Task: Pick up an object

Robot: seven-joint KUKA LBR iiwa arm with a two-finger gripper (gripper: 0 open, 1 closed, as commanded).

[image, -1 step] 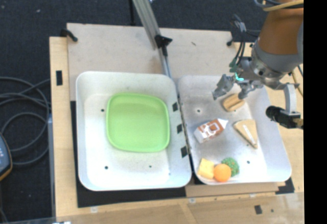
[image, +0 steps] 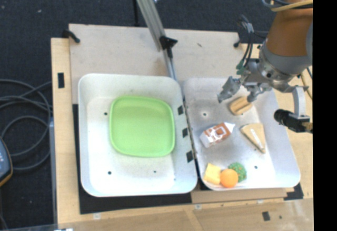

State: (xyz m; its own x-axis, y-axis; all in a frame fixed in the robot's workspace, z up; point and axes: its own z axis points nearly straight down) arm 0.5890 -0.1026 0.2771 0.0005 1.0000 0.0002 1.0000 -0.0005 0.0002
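The red-and-white carton (image: 216, 134) bears printing too small to read.

- My single fixed camera sits above the table (image: 121, 46) and looks down on it at a slant, from a moderate height.
- I see both white bins whole: the left bin (image: 95, 93) sits left of centre, the right bin (image: 279, 156) right of centre, their inner walls touching.
- The table's far edge lies toward the top of my frame, its near edge toward the bottom.
- Dark floor (image: 31, 3) borders the table at top and left, with black cables (image: 23, 119) on it.
- The arm (image: 287, 35) enters from my right, above the right bin.
- A slanted metal rail (image: 147, 6) runs from the top edge down to the bins' junction.
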